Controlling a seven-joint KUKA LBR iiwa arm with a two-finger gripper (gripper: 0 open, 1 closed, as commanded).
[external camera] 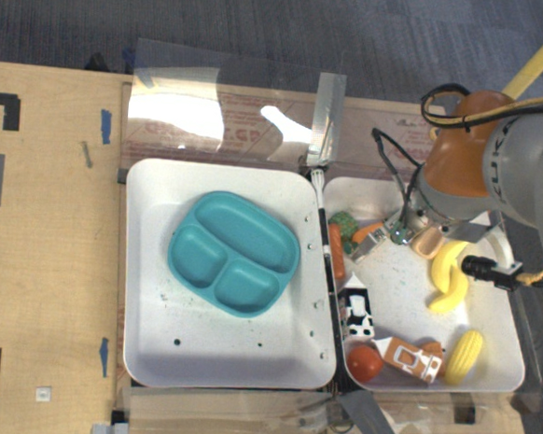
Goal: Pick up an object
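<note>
Jaws (403,233), on the grey arm (528,166) reaching from the right, hang low in the right bin (498,370); how wide they stand I cannot tell. Just right of them lies a banana (447,277), left a carrot (336,254). Across that bin's left wall, the 2nd bin (145,276) holds a teal tray (235,253) on the wooden desk (40,240).

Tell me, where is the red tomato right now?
The red tomato sits in the right bin, at its near left corner, touching the orange and white toy car and just below the black and white toy.
</note>
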